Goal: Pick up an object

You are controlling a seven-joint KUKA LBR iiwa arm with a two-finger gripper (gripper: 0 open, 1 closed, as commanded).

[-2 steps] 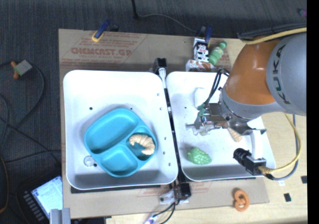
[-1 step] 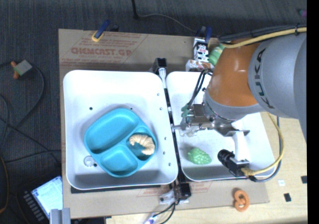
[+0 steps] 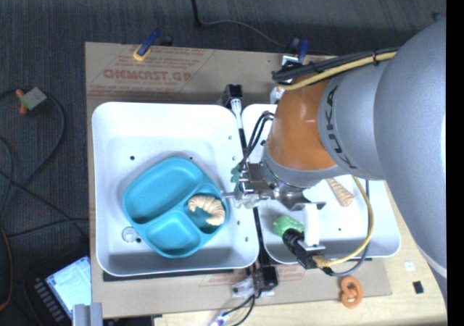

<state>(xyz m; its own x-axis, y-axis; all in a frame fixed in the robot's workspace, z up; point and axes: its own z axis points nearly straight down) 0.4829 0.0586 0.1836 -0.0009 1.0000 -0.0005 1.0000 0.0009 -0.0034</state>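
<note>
The big grey arm [image 3: 391,100] fills the right side of the view, its orange band bulging over the right bin [image 3: 377,241] and reaching toward the wall shared by the two bins. Under it the brown tabletop [image 3: 145,74] carries both white bins, and the left bin [image 3: 109,129] holds the biggest loose thing here, a blue divided tray [image 3: 156,198] lying at a slant. Down at the wrist, the gripper [image 3: 246,185] sits right over the divider between the bins, just beside the tray's right edge, but the wrist body hides it from above, so I cannot tell how it is set or whether it has anything. A tan croissant-shaped toy [image 3: 206,209] rests in the tray's right compartment, near the gripper and, as far as I can judge, apart from it. In the right bin a green object [image 3: 284,226] peeks out below the wrist and a tan cone-like piece [image 3: 339,191] lies by the arm's edge. On this showing nothing is visibly lifted: the pick is yet to be made, with the croissant toy the nearest candidate.
</note>
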